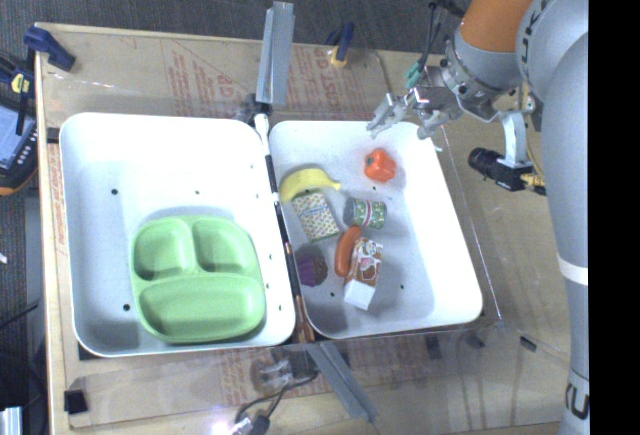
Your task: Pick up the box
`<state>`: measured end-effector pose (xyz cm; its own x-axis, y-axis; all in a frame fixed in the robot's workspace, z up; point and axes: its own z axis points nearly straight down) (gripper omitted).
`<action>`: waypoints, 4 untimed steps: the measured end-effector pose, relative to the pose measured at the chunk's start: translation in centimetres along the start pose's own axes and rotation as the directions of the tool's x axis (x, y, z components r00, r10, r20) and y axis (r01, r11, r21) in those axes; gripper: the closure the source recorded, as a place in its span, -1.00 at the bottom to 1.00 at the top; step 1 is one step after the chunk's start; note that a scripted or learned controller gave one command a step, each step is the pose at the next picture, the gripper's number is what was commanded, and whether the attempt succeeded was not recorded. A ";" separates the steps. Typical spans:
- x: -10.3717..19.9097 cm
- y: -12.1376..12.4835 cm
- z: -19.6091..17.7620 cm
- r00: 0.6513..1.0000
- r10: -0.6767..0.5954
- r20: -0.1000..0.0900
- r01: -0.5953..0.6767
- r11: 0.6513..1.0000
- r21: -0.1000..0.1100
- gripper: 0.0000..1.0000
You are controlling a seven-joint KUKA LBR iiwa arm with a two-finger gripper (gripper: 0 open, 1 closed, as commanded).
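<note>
A small box (316,216) with a green and white pattern lies flat in the right bin (455,253), just below a yellow banana (305,183). My gripper (408,119) hovers over that bin's far right corner, above and to the right of the box, well apart from it. Its fingers (384,118) are spread open with nothing between them.
Around the box lie a red-orange pepper (379,164), a green can (366,213), a sausage (346,250), a purple fruit (312,269) and a small red and white carton (364,273). The left bin (100,163) holds a green divided tray (198,278).
</note>
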<state>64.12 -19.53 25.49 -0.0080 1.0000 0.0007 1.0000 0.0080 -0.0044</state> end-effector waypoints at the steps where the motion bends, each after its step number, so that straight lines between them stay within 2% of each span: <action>1: 3.9 -6.3 8.1 0.999 -0.055 0.001 0.055 0.999 0.001 -1.00; 2: 7.4 -9.3 16.3 0.996 0.093 0.000 -0.093 0.996 0.001 -1.00; 3: 6.4 -4.6 16.3 1.000 0.003 0.000 -0.003 1.000 -0.003 -1.00; 4: 6.5 -4.5 15.3 1.000 0.000 -0.001 0.000 1.000 -0.002 1.00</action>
<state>59.45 -13.09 10.19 -0.0077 1.0000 0.0014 1.0000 0.0077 -0.0026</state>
